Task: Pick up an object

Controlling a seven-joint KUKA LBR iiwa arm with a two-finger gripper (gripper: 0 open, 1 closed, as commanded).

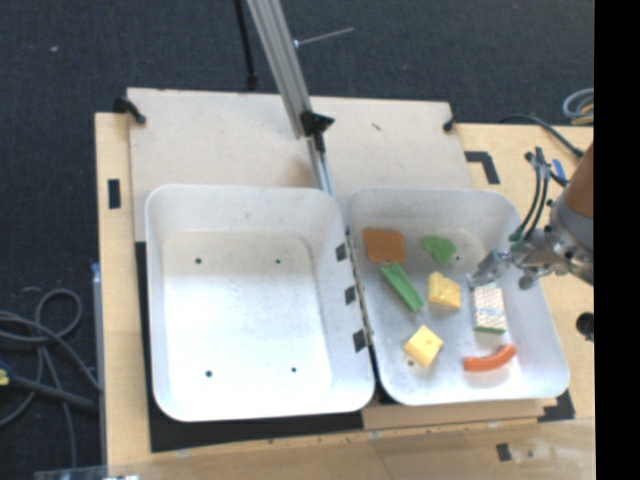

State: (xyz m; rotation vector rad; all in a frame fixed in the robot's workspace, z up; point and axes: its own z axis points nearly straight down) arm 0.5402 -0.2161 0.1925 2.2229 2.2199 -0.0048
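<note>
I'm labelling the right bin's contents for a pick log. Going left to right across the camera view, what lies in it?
Orange-brown block → long green piece → lower yellow cube → small green piece → red-orange piece.

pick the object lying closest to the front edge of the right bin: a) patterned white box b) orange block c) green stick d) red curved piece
d, the red curved piece lies lowest in the right bin, nearer its front rim than the patterned white box, the green stick or the orange block.
</note>
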